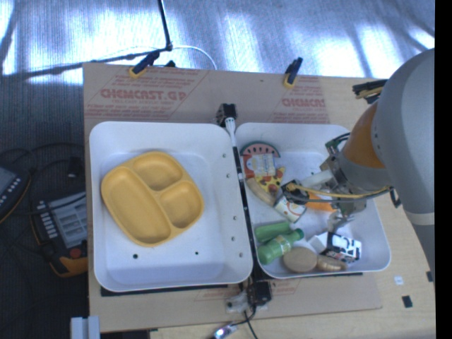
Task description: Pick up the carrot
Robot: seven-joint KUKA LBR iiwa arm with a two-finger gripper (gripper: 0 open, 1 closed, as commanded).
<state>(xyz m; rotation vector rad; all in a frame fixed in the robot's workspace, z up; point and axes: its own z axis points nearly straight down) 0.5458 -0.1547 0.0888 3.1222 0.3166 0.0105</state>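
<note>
Camera view: 2 white bins point(141, 277) on brown board point(141, 94), grey carpet point(282, 20).

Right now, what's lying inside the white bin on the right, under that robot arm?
The right bin holds toy foods: a pizza slice, green bottle, round brown piece and orange carrot. The arm covers its far right side.

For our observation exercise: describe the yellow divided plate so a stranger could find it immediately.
Start at the two white bins side by side and take the left bin. The plate lies in its middle, mustard yellow, with three compartments. No neighbour crowds it, unlike the toy food heaped in the right bin.
</note>
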